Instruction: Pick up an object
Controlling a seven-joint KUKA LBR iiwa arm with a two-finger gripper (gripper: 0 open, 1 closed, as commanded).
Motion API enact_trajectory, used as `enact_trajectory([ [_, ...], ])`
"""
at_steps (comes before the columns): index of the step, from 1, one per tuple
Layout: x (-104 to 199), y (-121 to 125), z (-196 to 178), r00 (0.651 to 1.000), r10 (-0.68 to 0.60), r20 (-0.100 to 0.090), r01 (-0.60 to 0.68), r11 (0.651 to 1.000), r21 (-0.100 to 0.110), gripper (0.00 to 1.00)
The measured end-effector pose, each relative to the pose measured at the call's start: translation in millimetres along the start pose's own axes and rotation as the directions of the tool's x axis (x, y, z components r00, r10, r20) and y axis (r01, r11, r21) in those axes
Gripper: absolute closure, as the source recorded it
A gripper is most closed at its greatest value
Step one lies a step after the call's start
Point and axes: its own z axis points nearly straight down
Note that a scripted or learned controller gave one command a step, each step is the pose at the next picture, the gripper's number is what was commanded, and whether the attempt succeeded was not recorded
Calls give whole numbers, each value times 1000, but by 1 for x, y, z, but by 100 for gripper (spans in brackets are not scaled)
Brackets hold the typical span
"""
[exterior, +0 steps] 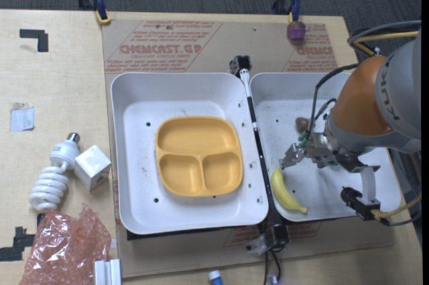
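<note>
Hovering in the right bin (375, 210), the gripper (293, 156) sits just above the banana (287, 192); finger spread cannot be judged. Recommend centring over the fruit before descent.

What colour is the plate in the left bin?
Yellow-orange, the plate shows best in the camera view.

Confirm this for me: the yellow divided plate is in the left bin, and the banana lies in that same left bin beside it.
Not quite. The yellow divided plate is in the left bin, but the banana lies in the right bin, near its front left corner, below the gripper. The camera view shows the wall between the bins separating plate and banana.
</note>
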Motion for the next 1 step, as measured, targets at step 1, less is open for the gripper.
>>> enact_trajectory([
  [1,-6,-31,10,1000,1,-2,-1,1000,3,0],
])
